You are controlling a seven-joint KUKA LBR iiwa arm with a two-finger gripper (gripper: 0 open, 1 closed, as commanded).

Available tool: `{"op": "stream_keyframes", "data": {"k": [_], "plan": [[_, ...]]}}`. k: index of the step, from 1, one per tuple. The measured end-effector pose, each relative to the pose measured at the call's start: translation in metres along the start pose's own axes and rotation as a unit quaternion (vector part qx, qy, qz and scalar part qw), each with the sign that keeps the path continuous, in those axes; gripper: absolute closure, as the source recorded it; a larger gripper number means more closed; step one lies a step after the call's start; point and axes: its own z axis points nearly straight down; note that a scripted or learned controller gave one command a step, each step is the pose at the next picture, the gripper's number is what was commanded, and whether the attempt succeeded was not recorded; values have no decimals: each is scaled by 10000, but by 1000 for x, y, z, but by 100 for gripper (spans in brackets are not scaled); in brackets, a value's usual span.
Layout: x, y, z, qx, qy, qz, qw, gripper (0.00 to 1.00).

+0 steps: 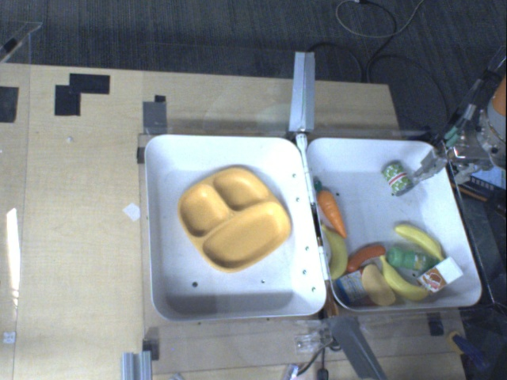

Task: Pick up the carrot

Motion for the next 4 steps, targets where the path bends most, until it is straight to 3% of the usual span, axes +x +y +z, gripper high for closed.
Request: {"op": "stream_keyframes", "data": {"k": [1, 2, 3, 4], "plan": [[-1, 15, -126, -17, -11, -1721, 9851, 0], [18, 39, 56, 2, 5, -1717, 9852, 0], [69, 73, 124, -20, -2, -1189, 9929, 0], [107, 29, 139, -65, -18, -623, 9980, 0]]}}
